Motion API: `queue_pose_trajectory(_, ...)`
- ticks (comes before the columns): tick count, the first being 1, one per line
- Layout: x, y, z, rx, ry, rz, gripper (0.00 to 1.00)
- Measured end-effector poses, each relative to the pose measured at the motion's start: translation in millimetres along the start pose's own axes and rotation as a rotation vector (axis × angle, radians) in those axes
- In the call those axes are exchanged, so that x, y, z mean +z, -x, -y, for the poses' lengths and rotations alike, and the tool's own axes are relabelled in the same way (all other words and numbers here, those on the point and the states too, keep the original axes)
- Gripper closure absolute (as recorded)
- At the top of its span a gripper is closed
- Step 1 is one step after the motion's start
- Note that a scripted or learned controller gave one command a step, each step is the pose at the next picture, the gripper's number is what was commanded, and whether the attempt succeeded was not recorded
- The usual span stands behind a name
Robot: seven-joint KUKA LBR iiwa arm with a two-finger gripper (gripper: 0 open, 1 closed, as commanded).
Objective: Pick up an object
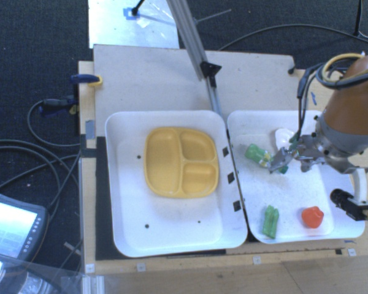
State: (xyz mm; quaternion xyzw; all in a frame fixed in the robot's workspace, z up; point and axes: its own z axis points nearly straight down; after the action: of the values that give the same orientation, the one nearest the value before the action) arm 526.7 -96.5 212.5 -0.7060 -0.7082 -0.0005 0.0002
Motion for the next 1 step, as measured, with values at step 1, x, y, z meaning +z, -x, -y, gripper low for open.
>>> queue_pose_trajectory(1,-0.2,0.0,-0.1,0.002,0.001,0.000,0.00)
